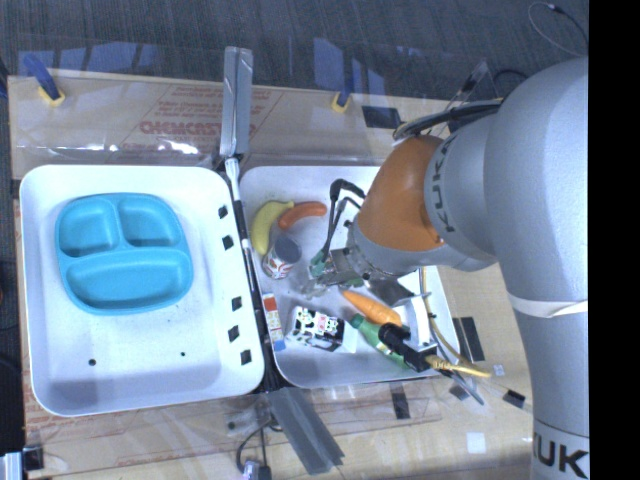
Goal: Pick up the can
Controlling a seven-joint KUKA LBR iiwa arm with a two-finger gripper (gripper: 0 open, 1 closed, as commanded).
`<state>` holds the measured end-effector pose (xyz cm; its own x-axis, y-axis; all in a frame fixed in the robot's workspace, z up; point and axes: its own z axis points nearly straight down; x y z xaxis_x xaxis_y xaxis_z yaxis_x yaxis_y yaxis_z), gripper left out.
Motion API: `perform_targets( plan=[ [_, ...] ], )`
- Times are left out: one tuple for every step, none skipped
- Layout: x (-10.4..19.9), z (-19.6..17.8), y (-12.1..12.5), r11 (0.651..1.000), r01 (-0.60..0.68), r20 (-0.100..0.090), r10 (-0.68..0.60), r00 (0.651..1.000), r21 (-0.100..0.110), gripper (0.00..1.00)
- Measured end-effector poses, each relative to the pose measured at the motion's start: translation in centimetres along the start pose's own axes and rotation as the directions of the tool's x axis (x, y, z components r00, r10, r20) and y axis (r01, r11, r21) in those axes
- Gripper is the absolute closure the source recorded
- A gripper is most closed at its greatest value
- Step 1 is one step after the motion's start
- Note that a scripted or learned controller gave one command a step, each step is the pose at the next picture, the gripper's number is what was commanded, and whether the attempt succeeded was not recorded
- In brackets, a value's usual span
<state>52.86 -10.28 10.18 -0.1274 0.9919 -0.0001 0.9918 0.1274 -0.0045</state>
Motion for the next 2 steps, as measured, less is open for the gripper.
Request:
perform_targets(
  plan=[
    [-7.34,1.0,0.37,0.986,0.166,0.001,-0.166,0.986,-0.005,1.0],
    [-7.34,1.0,0.38,0.986,0.167,0.001,-0.167,0.986,-0.005,0.0]
  ],
)
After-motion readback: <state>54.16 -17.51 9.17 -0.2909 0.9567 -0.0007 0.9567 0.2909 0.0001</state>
